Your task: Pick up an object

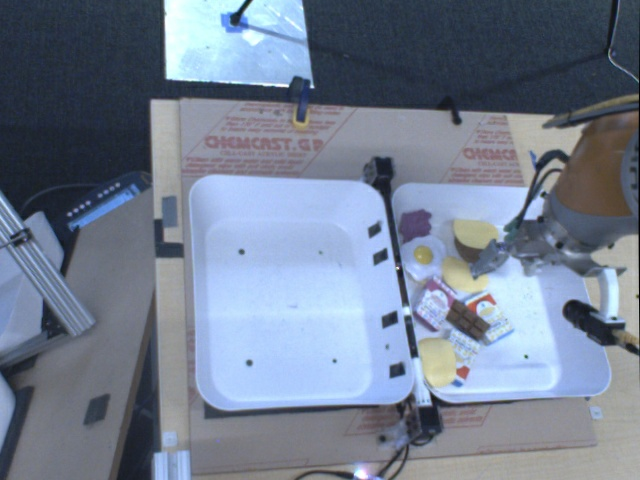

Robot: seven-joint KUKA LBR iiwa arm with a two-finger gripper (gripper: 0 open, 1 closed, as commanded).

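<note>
a grey arm with an orange band is seen reaching in from the right over the right-hand bin [580,363], its gripper [492,259] lowered among a cluster of small objects gathered against that bin's left wall. the gripper's grey tip is seen just beside a yellow wedge-shaped piece [460,272] and just below a tan and yellow rounded piece [474,234]; whether either is touched cannot be told. how far the gripper is open cannot be told either, and nothing is seen held by it.

the rest of the cluster is laid out close together: a purple piece [415,222] at the top, a toy fried egg [424,255] under it, a pink-and-white packet [433,302], a brown chocolate-like bar [465,319] on a printed wrapper [492,318], and a yellow rounded piece [437,360] nearest the front wall. the left-hand bin [215,208] is seen alongside, with only small dark marks on its floor.

the task is judged to be at the reach-and-close stage. no object is seen lifted; all are seen lying on the bin floor. a grasp and a clean lift are judged to be left, with the yellow wedge the likeliest target. crowding is judged a risk, since neighbours could be nudged or caught.
</note>
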